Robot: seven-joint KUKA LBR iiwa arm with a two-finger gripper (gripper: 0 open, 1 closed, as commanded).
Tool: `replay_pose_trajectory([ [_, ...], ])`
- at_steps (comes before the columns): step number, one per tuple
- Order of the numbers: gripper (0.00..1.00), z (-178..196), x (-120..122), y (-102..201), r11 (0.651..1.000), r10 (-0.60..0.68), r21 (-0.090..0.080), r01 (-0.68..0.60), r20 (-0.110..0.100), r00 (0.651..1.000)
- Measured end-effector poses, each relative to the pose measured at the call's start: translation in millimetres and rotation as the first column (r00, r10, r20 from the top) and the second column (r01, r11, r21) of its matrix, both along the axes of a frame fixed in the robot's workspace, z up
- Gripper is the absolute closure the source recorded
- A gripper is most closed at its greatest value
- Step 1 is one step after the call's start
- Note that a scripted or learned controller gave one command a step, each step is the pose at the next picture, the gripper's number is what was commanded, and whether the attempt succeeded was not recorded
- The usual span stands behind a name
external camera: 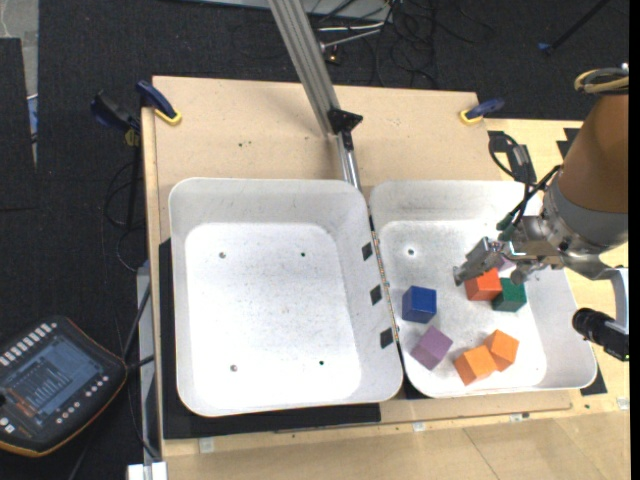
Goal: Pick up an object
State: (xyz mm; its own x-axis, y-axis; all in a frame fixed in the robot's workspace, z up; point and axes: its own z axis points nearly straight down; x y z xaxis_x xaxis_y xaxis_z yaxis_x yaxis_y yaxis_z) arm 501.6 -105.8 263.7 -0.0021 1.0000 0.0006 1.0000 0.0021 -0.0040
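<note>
step: grasp | gripper low in right bin, over red-orange block touching green block | grip: we cannot tell | advice: we center on the red-orange block alone, descend straight, avoid nudging the green neighbour, then lift slowly.

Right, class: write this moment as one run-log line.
arm: over right white bin | gripper: at red-orange cube, beside green cube | grasp: unconfirmed | blue cube, purple cube, two orange blocks: lying apart
</note>
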Motion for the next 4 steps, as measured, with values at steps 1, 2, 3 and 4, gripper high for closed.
replay_pose_trajectory([
  [1,0.0,2,1,0,1.0,-0.002,-0.001,0.002,0.005,1.0],
  [2,0.0,-42,-1,4,1.0,-0.003,0.0,0.003,-0.001,1.0],
  [3,0.0,-105,-4,1,1.0,-0.004,0.001,0.004,-0.003,1.0],
  [4,0.0,-162,-12,-5,1.0,-0.006,0.001,0.006,0.001,1.0],
])
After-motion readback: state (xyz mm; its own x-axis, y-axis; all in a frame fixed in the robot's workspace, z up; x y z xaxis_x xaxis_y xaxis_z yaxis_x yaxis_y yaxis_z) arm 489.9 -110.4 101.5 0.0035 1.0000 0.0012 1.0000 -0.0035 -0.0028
